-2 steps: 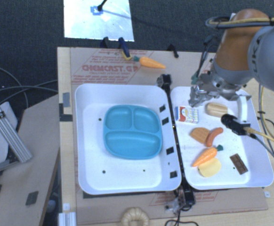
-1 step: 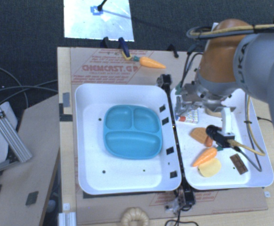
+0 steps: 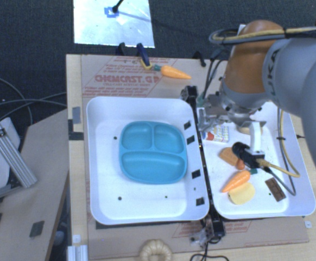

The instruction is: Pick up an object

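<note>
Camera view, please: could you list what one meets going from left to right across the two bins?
Left bin → blue divided plate → divider between the bins → carrot → brown chocolate bar.

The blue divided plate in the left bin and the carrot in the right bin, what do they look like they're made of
Blue divided plate: likely moulded plastic, matte to satin; even colour, soft rounded compartment ridges, faint sheen.
Carrot: probably a plastic or rubber toy; uniform orange, smooth skin, no natural blemishes. The view leaves hard or soft open.
Both bins, such as the left bin, look like thin white formed plastic.
</note>
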`<state>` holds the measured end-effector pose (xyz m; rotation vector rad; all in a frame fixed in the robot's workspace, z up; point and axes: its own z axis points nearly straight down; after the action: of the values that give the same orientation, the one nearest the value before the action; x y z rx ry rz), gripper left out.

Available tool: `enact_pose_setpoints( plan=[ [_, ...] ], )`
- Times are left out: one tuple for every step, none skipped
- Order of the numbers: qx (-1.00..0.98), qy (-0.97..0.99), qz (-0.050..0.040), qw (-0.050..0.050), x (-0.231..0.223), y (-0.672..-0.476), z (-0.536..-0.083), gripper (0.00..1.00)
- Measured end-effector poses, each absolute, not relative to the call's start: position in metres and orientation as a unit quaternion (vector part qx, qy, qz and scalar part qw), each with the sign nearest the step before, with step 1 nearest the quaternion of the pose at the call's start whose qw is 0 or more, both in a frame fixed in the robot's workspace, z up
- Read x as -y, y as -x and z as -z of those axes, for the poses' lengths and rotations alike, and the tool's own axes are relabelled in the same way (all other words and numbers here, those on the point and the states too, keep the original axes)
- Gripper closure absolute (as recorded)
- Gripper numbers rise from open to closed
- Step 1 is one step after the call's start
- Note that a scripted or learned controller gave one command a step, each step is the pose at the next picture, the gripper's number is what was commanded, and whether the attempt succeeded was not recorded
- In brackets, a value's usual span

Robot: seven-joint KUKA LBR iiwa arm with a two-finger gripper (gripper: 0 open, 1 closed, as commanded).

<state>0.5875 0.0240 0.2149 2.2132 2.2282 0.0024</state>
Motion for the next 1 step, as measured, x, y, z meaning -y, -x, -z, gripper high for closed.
enact_pose_setpoints(
  plan=[
    [-0.71,-0.705,-0.0012,0.001,-0.03,-0.5899,-0.2316,1.0]
  ],
)
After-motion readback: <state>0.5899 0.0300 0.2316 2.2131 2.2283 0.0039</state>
